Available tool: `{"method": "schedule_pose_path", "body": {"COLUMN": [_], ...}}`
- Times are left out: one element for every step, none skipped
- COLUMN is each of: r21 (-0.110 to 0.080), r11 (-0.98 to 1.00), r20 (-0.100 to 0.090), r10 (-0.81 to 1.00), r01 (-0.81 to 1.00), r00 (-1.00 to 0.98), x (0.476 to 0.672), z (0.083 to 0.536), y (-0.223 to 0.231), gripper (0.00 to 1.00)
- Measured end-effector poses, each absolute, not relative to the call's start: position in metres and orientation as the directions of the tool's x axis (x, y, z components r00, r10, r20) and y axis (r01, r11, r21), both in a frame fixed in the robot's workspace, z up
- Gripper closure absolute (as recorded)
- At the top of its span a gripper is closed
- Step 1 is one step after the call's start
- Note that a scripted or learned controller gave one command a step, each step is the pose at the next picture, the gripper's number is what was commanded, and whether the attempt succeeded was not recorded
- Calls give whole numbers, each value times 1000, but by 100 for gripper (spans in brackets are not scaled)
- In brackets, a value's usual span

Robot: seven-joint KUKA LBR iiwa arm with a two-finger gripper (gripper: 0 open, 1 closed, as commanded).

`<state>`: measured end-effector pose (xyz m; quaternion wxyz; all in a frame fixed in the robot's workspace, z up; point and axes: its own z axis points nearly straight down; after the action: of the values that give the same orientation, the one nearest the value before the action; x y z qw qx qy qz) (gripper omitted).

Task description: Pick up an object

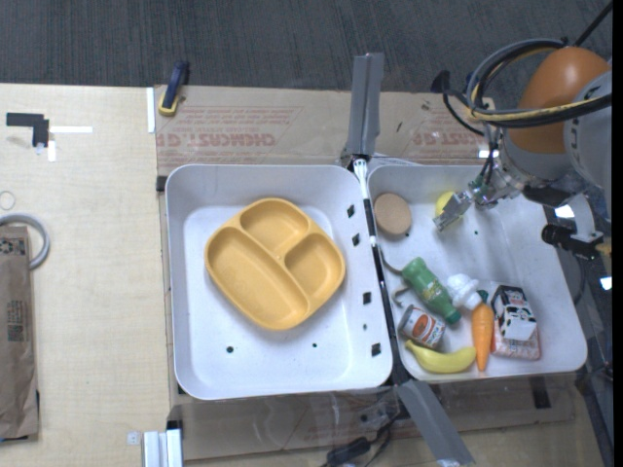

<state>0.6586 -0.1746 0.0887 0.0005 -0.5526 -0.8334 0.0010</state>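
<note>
In the right bin (pixel 545 270) my gripper (pixel 450 216) hangs low near the far wall, reaching in from the right. A small yellow object (pixel 444 200) lies right beside its tip; contact between them is unclear. A round tan disc (pixel 392 214) lies just to the left. Nearer the front lie a green bottle (pixel 428 288), a small can (pixel 422 326), a banana (pixel 443 358), a carrot (pixel 482 334) and a small carton (pixel 513 321).
The left bin (pixel 195 358) holds a yellow divided plate (pixel 275 261). A grey divider post (pixel 366 105) rises between the bins at the back. Black cables (pixel 506 61) loop over the arm's orange band (pixel 565 86). Bare bin floor lies under the gripper's right side.
</note>
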Motion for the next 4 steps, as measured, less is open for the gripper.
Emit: {"method": "schedule_pose_path", "body": {"r21": [-3, -1, -2, -1], "r11": [388, 428, 428, 530], "r20": [-1, -1, 0, -1], "r10": [922, 904, 904, 848], "r01": [922, 904, 904, 848], "r00": [-388, -428, -428, -530], "x": [659, 660, 659, 660], "z": [95, 157, 156, 202], "y": [-176, -199, -199, -170], "gripper": [100, 100, 0, 0]}}
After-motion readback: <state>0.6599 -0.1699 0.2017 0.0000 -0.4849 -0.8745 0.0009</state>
